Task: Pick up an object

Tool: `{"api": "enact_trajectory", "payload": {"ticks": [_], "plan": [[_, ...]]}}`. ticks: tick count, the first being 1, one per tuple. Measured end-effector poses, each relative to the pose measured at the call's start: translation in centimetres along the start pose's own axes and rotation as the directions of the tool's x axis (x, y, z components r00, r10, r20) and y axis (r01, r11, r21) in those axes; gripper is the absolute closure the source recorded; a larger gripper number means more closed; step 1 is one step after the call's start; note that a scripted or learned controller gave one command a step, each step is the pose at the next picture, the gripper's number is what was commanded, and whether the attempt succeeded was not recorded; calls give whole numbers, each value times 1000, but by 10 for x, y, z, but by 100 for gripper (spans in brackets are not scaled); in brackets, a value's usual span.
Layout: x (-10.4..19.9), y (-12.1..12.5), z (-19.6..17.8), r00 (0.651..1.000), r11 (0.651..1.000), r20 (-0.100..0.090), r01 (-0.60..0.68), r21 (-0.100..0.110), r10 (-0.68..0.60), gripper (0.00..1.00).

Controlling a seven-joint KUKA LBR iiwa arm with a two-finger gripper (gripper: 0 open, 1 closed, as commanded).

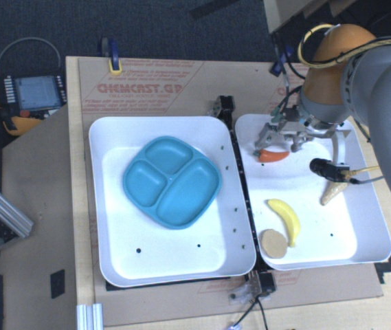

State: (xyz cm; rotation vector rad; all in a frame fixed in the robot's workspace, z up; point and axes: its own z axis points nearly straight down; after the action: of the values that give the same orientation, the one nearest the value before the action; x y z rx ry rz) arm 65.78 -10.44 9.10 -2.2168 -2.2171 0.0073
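The pincer (278, 141) is seen lowered in the right bin (367, 243), its fingers spread directly over an orange-red object (273, 156); no grip can be made out. A banana (286, 218) and tan disc (273, 243) are found nearer the front, a blue divided plate (172, 181) in the left bin (113, 246)

The two shallow white plastic bins (113, 253) look smooth and faintly glossy. The blue divided plastic plate (172, 182) has a matt sheen. Beneath them, the brown board bench (154, 88) appears dull, paper-faced.
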Motion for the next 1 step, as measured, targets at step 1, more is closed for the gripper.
{"api": "enact_trajectory", "payload": {"ticks": [1], "plan": [[0,2,-16,1000,1000,2,0,-9,0,100]]}}
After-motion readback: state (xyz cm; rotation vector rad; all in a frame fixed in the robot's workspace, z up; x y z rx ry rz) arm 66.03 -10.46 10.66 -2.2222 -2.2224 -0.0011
